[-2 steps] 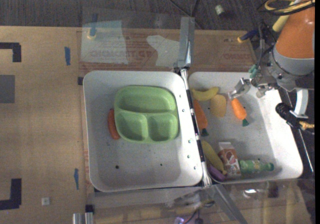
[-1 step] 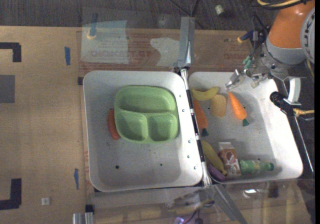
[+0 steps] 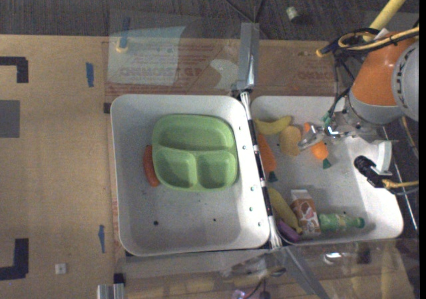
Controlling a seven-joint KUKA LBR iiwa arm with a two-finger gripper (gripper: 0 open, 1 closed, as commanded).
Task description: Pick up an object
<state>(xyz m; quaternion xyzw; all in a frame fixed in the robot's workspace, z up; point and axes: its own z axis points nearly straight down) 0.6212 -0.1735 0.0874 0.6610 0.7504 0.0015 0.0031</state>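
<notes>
My gripper (image 3: 313, 138) hangs over the upper middle of the right bin (image 3: 383, 224), at the end of the grey arm with the orange band (image 3: 373, 84). Just below and right of it lies a small orange piece with a green tip (image 3: 321, 152). To its left a pale yellow rounded fruit (image 3: 290, 140) sits beside a banana (image 3: 273, 124). The view does not show anything gripped.
An orange carrot (image 3: 266, 153) lies along the divider. At the right bin's front are a second banana (image 3: 281, 207), a purple item (image 3: 288, 232), a small carton (image 3: 305, 212) and a green bottle (image 3: 340, 222). The left bin (image 3: 133, 224) holds a green divided plate (image 3: 194, 152) and an orange-red piece (image 3: 150, 165).
</notes>
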